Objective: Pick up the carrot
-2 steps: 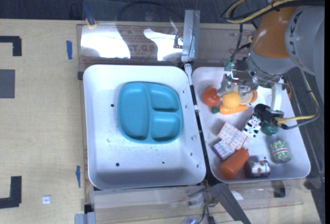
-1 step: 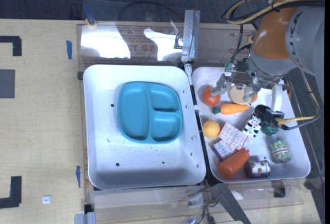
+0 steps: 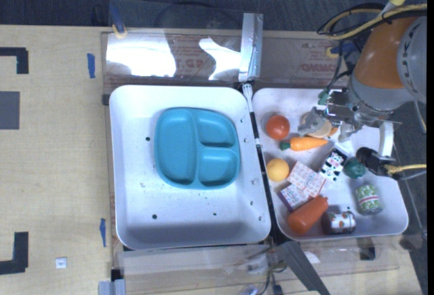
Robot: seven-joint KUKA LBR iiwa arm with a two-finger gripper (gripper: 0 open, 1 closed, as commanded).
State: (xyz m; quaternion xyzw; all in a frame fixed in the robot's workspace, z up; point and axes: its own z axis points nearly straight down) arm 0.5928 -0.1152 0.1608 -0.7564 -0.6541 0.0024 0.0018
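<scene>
the end effector (image 3: 330,123) is hovering over the upper part of the right bin (image 3: 400,219), and how far it is open cannot be told; nothing is showing in its grasp. the carrot (image 3: 306,144) is lying just below it and a little to its left, its green tip pointing away. a red tomato (image 3: 277,126) is sitting close beside that tip, so the descent is best centring on the orange body, closing across the narrow width.
</scene>
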